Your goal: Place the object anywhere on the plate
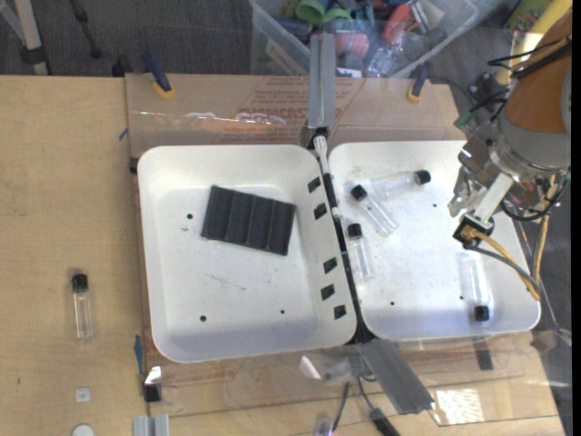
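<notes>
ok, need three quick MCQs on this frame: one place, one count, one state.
1. Where does the dark ribbed plate lie?
A. left bin
B. right bin
C. on the bench

2. How many clear vials lie in the right bin?
A. two
B. four
C. six

3. How does the vial on the bench left of the bins stand to the left bin?
A. inside it
B. leaning on its rim
C. apart from it

Key: 1 A, it lies on the left bin's floor. 2 B, four black-capped vials show there. 3 C, bare wood shows between them.
</notes>
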You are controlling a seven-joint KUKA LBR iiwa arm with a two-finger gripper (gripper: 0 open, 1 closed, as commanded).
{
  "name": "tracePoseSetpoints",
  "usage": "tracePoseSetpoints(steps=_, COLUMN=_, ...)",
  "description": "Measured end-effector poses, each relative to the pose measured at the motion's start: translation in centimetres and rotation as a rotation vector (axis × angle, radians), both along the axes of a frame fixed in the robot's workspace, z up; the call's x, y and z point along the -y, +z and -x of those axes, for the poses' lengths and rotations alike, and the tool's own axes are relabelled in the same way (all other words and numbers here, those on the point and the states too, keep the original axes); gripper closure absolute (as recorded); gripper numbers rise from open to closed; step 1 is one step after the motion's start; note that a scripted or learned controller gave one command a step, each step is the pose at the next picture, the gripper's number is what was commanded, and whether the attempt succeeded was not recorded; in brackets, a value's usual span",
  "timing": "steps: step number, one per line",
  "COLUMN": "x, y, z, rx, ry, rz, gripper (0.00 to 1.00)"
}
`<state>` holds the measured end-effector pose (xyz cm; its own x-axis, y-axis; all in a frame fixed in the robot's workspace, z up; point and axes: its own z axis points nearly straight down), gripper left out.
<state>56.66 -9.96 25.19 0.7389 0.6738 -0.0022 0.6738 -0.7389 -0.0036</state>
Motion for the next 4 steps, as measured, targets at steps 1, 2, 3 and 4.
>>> tracePoseSetpoints(steps=1, x=-4.0, y=1.7, z=2.2, rx=0.0, ry=-0.026, rz=0.0, gripper=1.0)
tracePoseSetpoints(steps=2, x=-3.4, y=-3.8, z=4.7, rx=-0.002, ry=-0.486, rz=0.002, gripper=1.0)
tracePoseSetpoints(steps=3, x=-4.0, y=-0.8, z=-3.8, rx=0.003, ry=-0.537, rz=0.003, gripper=1.0)
tracePoseSetpoints(steps=4, x=-9.7, y=3.6, z=1.6, rx=0.002, ry=-0.528, rz=0.001, gripper=1.0)
